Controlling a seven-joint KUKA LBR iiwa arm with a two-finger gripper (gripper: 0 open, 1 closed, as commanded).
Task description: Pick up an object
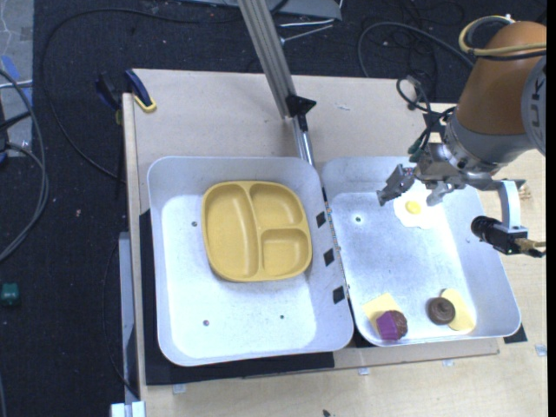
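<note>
A yellow divided tray [257, 230] lies in the left bin [174, 320]. In the right bin [486, 259], a purple ball [392, 324] and a brown disc [441, 310] sit on yellow slices near the front edge. Toward the back edge, the gripper [415, 189] hangs spread wide over a fried egg [414, 209], holding nothing.

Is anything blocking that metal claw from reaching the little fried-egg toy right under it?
Nothing visible does. The gripper hangs directly over the flat white-and-yellow fried-egg toy in the right white bin; the purple ball and brown round piece lie apart at the near end.
</note>
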